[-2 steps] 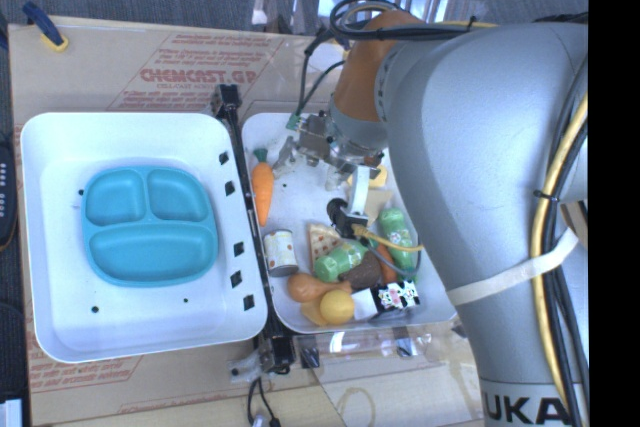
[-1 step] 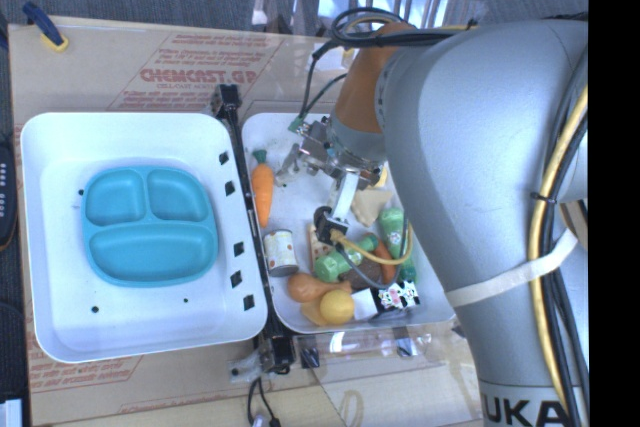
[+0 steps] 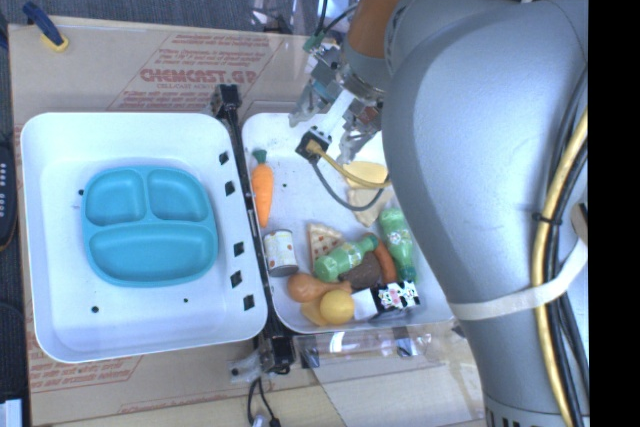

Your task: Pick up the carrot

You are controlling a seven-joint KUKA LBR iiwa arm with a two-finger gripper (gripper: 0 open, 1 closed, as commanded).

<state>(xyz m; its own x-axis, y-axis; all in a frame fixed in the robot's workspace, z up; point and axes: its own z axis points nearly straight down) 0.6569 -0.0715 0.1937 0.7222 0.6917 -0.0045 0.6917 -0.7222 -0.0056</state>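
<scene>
Over the right bin's far end: my gripper (image 3: 330, 115) hung there, metal and dark parts, beneath the grey arm (image 3: 480, 165) and its orange band (image 3: 395, 0).
Fingers: I could not tell whether they stood open or closed; nothing showed between them.
Carrot (image 3: 262, 192): lay in the right bin (image 3: 268, 130) against its left wall, lengthwise along that wall, green stub toward the far end, point toward the near end. It sat below and to the left of my fingers in the picture, near but apart, untouched.
Carrot, form: smooth orange taper, plastic-looking, with a small green top.
Right bin: shallow, white, rounded corners, smooth walls.
Left bin (image 3: 50, 215): same make, just beside the right one, black clips along the shared edge.
Plate (image 3: 150, 223): light blue, three compartments, rounded, matte, lying flat in the left bin.
Small can (image 3: 280, 251): short cylinder with a pale label, just past the carrot's point.
Wedge (image 3: 323, 241): tan triangle, speckled, beside the can.
Green bottles (image 3: 345, 261): two, glossy, one lying flat, one nearer the arm.
Yellow and orange fruit (image 3: 322, 298): rounded, smooth, at the bin's near wall.
Black-and-white carton (image 3: 397, 298): small box, cow-patterned, by the fruit.
Yellow piece (image 3: 365, 175): curved, pale, just under my gripper, part hidden by the arm.
Bench (image 3: 190, 70): brown card with red print.
</scene>
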